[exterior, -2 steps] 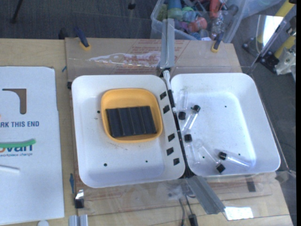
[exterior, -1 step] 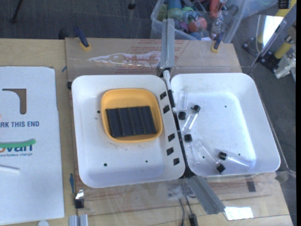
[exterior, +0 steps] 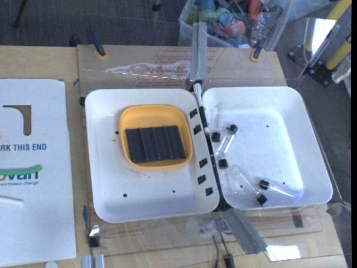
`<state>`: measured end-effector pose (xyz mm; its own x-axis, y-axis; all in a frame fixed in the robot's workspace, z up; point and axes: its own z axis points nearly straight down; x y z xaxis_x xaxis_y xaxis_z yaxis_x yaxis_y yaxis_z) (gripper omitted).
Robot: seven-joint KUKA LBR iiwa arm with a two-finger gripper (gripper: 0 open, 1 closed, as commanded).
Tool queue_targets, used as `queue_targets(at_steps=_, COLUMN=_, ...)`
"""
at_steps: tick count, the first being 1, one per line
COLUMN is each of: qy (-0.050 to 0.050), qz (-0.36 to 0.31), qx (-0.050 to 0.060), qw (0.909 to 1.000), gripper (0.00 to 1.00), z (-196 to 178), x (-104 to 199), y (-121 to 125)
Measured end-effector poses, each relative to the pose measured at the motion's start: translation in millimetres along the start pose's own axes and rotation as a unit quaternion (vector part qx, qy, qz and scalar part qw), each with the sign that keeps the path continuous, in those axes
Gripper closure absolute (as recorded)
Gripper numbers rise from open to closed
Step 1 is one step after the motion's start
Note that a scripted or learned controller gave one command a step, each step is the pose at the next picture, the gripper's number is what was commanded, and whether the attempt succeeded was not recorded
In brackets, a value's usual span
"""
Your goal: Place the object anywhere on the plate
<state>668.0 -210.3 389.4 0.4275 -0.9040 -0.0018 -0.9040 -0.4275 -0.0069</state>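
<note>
In the right white bin (exterior: 279, 144), clear plastic tubes with black caps (exterior: 266, 187) lie near and by the left wall, their see-through bodies hard to trace. In the left white bin (exterior: 150, 202), a dark grey ribbed rectangular slab (exterior: 155, 143) lies flat inside the yellow square plate (exterior: 156, 112). Beyond the worktop (exterior: 44, 60), a clear crate of coloured items (exterior: 234, 10) is cut off.

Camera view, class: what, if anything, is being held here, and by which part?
Nothing is held. The dark ridged block lies flat on the yellow plate in the left bin.
</note>
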Motion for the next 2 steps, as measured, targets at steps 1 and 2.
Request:
queue_targets(at_steps=1, qy=0.000, qz=-0.192, qx=-0.001, qw=0.9814, gripper=1.00, z=4.6, x=-4.4, y=-2.3)
queue_targets(at_steps=2, qy=-0.001, qz=-0.396, qx=-0.001, qw=0.9184, gripper=1.00, z=6.3, x=-0.4, y=-0.1)
